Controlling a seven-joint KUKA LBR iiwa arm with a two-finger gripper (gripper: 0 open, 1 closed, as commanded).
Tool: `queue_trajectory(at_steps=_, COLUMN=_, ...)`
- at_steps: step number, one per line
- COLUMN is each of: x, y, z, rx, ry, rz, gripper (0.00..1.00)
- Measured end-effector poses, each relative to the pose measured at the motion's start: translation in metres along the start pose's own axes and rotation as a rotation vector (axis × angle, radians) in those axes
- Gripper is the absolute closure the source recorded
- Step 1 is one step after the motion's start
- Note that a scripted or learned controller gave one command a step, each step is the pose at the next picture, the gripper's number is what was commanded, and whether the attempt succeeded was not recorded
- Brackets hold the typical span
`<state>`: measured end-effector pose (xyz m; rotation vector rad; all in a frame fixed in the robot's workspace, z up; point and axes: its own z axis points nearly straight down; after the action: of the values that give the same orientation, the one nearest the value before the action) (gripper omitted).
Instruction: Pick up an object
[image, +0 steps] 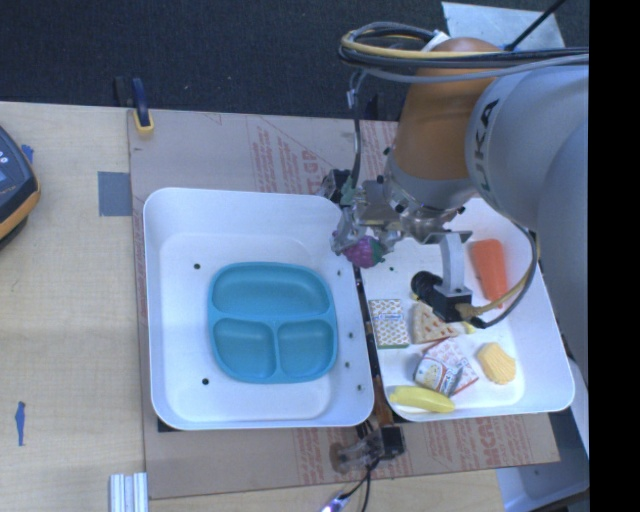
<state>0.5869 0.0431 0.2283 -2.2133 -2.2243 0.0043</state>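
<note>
Two shallow white bins sit side by side on a brown cardboard sheet (250, 150) laid over the bench. The left bin (155, 300) carries a blue divided plate (272, 322) near its centre, with one long compartment toward 12 o'clock and two smaller ones toward 6 o'clock. The grey arm (520, 130) enters from 3 o'clock, its orange band (435, 125) above the wrist, and ends in the gripper (358, 238) over the seam between the bins, at the 10 o'clock corner of the right bin (535, 330). A small purple lump (364, 252) sits right at the gripper's tip, on its 6 o'clock side, touching or nearly touching it. From this slant I cannot tell whether the jaws are clenched on it, released, or merely beside it. In the right bin an orange carrot (489, 268) lies toward 2 o'clock. A patterned packet (388, 322) lies at 9 o'clock against the shared wall, and a tan wedge (432, 324) lies just beside it. A small printed carton (445, 370) lies toward 6 o'clock, with a yellow corn cob (497, 363) at its 3 o'clock side. A yellow banana (421, 399) lies along the 6 o'clock rim. Well apart, at the bench's 9 o'clock edge, rests a black and yellow device (15, 185).
</note>
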Motion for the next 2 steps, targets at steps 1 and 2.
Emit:
queue_trajectory(at_steps=1, x=0.044, y=-0.042, z=0.013, rx=0.001, ry=-0.002, rz=-0.002, gripper=1.0)
queue_trajectory(at_steps=2, x=0.081, y=-0.004, z=-0.002, rx=-0.001, ry=-0.001, rz=0.0, gripper=1.0)
